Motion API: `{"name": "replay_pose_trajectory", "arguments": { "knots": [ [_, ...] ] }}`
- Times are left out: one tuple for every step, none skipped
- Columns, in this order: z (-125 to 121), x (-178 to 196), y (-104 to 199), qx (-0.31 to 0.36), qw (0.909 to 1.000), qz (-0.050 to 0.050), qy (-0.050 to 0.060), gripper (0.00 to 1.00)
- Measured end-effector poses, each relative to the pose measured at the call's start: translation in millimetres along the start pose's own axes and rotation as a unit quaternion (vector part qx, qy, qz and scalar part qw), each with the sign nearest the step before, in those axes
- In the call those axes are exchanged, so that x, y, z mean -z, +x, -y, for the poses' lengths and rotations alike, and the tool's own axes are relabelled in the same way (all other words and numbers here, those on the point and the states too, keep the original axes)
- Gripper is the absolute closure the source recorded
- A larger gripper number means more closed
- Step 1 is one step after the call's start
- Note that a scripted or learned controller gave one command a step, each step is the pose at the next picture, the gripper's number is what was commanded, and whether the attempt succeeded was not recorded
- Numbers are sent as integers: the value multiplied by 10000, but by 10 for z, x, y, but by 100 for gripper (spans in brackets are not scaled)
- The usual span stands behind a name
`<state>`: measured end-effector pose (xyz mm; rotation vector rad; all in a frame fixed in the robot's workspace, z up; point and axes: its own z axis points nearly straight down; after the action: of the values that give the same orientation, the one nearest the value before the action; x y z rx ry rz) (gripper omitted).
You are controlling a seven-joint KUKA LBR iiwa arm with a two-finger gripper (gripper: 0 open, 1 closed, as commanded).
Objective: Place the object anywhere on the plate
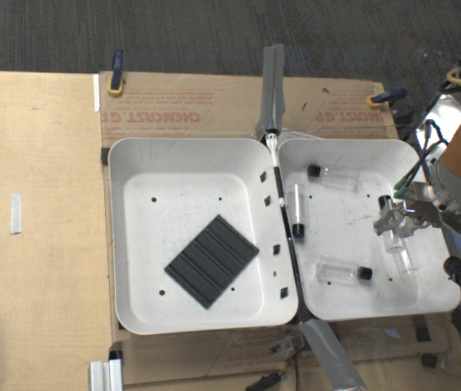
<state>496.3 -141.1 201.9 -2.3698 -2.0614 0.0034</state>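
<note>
A dark ribbed rectangular plate (212, 261) lies turned at an angle on the floor of the left bin (125, 218). My gripper (391, 224) is over the right side of the right bin (426, 300). It is shut on a clear tube (400, 255), whose body slants down and to the right from between the fingers. Loose in the right bin are three more clear tubes with black caps. One tube (332, 175) is near the back, one (296, 210) lies along the left wall, and one (343, 274) is near the front.
A metal divider bar (272, 96) runs between the two bins at the back. Cardboard (182, 104) lies under the bins, held by clamps (116, 72) at its back corners. The wooden bench top (43, 218) stretches to the left. Cables (430, 141) hang beside the arm at the right.
</note>
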Motion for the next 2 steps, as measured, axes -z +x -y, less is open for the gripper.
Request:
{"name": "replay_pose_trajectory", "arguments": {
  "knots": [
    [-155,-118,786,671,9977,1,10,100],
    [-509,-117,1292,2056,9786,4,3,100]
  ]
}}
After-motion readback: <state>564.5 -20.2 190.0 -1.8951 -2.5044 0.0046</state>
